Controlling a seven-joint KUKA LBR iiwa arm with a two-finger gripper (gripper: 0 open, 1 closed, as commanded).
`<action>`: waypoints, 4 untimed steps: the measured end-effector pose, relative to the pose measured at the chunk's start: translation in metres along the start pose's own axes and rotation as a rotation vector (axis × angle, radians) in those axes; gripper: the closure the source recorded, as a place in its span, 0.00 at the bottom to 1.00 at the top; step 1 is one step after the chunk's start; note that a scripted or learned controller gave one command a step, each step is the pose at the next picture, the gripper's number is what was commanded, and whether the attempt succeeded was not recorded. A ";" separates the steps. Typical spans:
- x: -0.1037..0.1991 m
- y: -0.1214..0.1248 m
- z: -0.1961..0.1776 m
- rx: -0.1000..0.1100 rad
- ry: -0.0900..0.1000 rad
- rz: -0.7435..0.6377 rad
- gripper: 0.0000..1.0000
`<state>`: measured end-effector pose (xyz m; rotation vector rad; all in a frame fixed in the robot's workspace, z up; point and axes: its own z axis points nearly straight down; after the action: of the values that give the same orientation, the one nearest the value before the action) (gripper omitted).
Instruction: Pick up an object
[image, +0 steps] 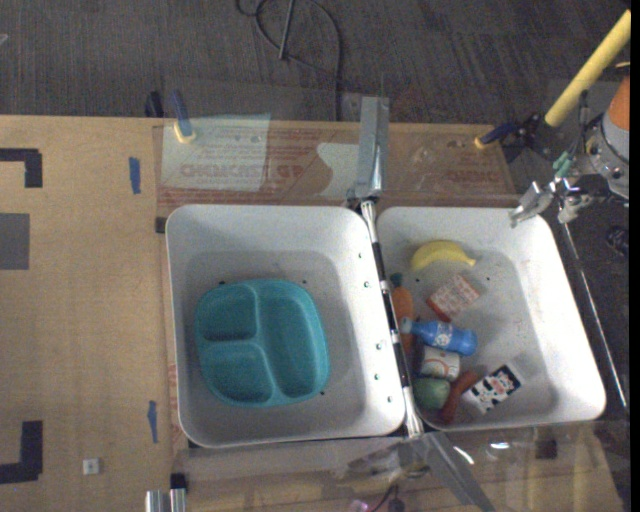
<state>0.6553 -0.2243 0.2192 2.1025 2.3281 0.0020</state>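
The right bin (578, 335) holds several toy foods. A yellow banana (443, 256) lies at its back, with a small orange-and-white box (455, 296) in front of it. An orange carrot (402, 305) rests against the left wall. Beside it is a blue bottle (443, 336), then a white can (438, 362), a green piece (432, 391), a red sausage (458, 396) and a black-and-white milk carton (494, 387). My gripper (548, 199) hangs above the bin's back right corner, apart from all of them.
In the left bin (182, 300) lies a teal divided plate (262, 342). A metal divider (370, 160) stands between the bins at the back. A yellow pole (590, 68) slants at the top right, and blue tape marks (134, 176) dot the wooden bench.
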 end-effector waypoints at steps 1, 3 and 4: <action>-0.001 0.012 0.008 0.000 0.000 0.185 0.00; 0.048 0.019 0.113 -0.001 -0.001 0.336 1.00; 0.049 0.019 0.113 -0.001 -0.001 0.336 0.00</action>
<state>0.6700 -0.1741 0.1059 2.4613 1.9429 0.0032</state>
